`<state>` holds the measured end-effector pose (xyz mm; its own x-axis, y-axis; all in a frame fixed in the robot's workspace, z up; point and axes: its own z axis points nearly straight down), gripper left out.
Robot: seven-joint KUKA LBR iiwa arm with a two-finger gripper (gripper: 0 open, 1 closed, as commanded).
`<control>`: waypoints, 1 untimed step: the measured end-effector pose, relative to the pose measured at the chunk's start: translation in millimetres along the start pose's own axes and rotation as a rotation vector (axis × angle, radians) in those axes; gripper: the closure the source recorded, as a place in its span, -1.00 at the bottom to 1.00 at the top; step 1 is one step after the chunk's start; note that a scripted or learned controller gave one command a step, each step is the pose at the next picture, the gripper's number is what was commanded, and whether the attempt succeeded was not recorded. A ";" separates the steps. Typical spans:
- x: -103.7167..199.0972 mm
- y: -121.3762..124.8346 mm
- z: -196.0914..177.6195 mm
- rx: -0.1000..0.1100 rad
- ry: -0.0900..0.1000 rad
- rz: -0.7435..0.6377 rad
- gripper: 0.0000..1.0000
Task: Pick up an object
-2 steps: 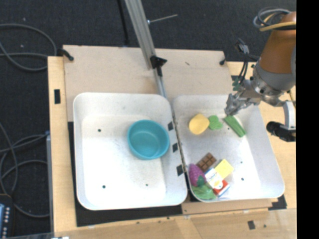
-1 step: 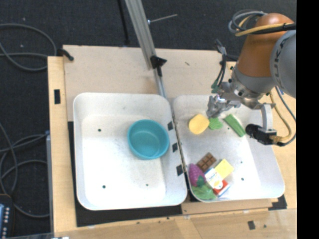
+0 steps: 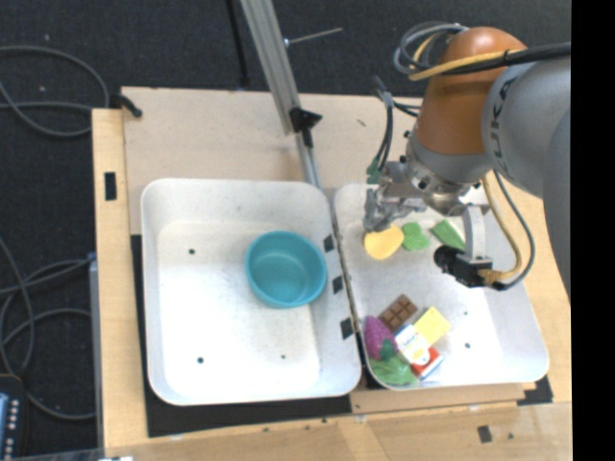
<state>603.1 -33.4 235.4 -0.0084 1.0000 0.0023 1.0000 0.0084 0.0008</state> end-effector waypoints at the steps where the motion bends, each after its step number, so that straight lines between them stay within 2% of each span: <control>1: 57.2 3.9 -1.9 -0.001 0.000 -0.001 1.00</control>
<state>606.5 23.9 237.5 -0.0089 1.0000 0.0023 1.0000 0.0089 0.0013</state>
